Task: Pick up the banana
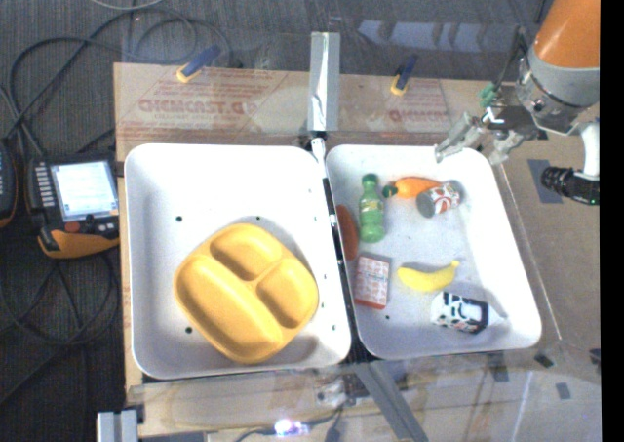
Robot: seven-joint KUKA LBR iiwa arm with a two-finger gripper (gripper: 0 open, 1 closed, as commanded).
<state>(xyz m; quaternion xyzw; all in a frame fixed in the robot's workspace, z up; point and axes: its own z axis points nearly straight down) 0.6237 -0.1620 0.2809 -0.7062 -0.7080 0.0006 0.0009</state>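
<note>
Overhead view of a bench with two shallow white bins side by side. The gripper (475, 138), fingers spread open and holding nothing, hangs over the upper rim of the right bin (515, 235). Just below it lie a tipped soda can (439, 199) and a carrot (414, 184) touching it, with a green bottle (370, 207) further left. Well below the gripper sits the banana (428, 276), between a red-and-white packet (371, 281) and a black-and-white cow-pattern object (459, 311). Far left of the gripper, the left bin (156, 235) holds a yellow divided plate (247, 291)
</note>
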